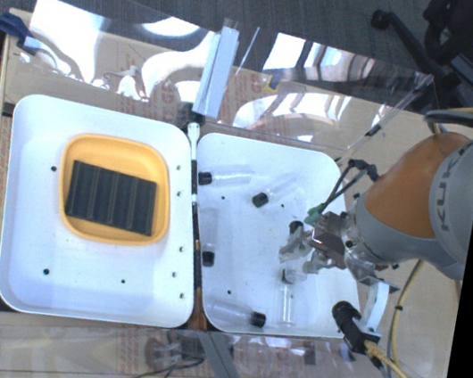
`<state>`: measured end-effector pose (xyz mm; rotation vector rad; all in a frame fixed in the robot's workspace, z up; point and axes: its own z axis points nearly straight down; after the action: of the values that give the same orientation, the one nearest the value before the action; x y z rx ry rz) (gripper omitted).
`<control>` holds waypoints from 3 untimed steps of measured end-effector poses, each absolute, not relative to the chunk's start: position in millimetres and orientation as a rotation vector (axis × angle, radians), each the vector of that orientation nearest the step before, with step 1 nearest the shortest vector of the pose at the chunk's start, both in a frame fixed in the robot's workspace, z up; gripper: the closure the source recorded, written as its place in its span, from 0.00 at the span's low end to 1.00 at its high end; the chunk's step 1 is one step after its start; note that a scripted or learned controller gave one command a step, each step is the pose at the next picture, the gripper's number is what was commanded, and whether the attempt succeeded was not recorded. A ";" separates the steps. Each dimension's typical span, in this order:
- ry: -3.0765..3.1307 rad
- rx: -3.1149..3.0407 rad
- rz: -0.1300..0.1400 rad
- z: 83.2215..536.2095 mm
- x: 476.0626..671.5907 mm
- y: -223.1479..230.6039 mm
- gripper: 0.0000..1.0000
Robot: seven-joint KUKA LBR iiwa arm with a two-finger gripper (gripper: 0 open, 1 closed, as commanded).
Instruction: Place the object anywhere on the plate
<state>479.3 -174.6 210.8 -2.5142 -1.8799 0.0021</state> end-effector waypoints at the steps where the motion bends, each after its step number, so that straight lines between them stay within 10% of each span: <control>1: -2.042 -2.381 0.002 189.9 476.4 -147.0 1.00; 2: -2.190 -2.242 0.005 199.6 476.1 -111.6 1.00; 3: -2.294 -2.141 0.004 190.5 527.3 -83.9 1.00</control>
<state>527.3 -83.9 190.5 -2.1407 -2.2944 0.0038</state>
